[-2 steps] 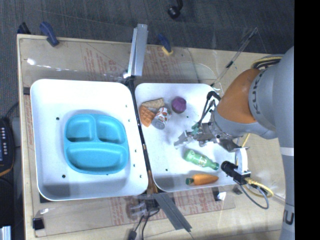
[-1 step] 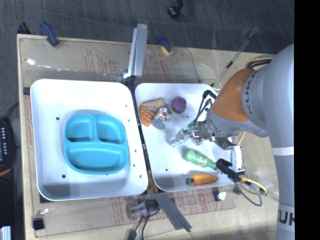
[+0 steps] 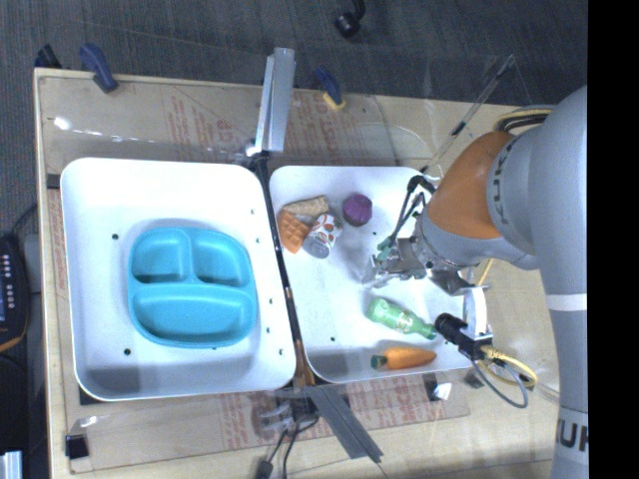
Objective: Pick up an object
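Now, with our gripper (image 3: 387, 267) low in the right bin (image 3: 339, 362) just above the green bottle (image 3: 397, 316), its jaw state impossible to tell, we should centre over the bottle's body, descend squarely, then grasp.

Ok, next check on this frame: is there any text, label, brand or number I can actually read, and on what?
"KU": grey letters on the arm, cut off at the bottom right.
Red printing on the bench surface around the bins: too faint to read.
Label on the small can: too blurred to read.
Green bottle: no legible label.
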